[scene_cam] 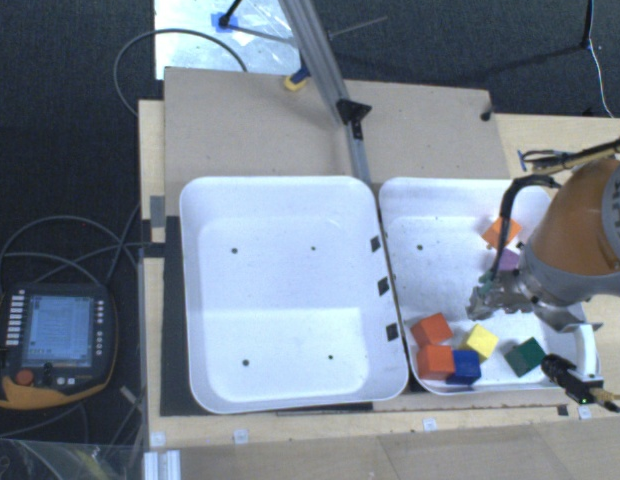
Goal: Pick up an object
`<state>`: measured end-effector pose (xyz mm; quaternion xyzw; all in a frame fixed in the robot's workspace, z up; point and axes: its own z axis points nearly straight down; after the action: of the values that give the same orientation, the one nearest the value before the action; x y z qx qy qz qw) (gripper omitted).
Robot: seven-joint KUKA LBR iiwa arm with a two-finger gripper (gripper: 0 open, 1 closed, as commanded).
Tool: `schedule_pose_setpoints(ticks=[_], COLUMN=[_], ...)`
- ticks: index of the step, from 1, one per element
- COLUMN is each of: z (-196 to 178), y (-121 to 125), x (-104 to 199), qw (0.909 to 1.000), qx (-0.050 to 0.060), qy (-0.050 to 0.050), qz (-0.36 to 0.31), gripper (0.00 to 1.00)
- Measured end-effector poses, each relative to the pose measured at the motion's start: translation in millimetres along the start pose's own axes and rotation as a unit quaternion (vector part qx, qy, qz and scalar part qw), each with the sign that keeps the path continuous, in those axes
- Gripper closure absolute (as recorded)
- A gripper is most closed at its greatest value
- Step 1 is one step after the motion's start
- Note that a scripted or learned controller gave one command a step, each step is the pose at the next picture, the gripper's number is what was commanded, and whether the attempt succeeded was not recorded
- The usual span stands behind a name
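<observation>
The arm (582,238) comes in from the right and bends down over the right bin (430,218), with its orange band above the wrist. The end effector (487,301) hangs low inside this bin, near its middle, but it is small and blurred, so I cannot tell its state. No object is seen clearly inside it. The objects lie in the right bin. Two orange blocks (433,329) sit at the front edge, one just behind the other, and a blue block (467,366) touches the front one on its right. A yellow block (481,341) is just beside the blue block, right under the end effector. A green block (526,355) lies further to the right, apart from the yellow one. Another orange block (501,232) and a small purple block (508,259) are behind the end effector, close to the arm. The left bin (280,288) stands beside the right one on the bench (420,118). A control pendant (52,343) lies on the floor at the left.
</observation>
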<state>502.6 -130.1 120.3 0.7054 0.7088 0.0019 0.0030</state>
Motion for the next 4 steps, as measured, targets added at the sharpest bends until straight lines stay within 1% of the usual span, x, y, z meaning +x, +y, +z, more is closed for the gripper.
schedule_pose_setpoints(ticks=[1,2,3,4], z=[-60,-113,-132,-138], y=[8,11,13,31], x=[6,6,5,56], qw=[1.0000,1.0000,1.0000,1.0000], qx=[-0.001,-0.001,0.001,0.002], qy=[0.000,0.000,0.000,0.002], qz=[-0.001,0.000,0.000,-0.003], gripper=[1.00,1.00,1.00,1.00])
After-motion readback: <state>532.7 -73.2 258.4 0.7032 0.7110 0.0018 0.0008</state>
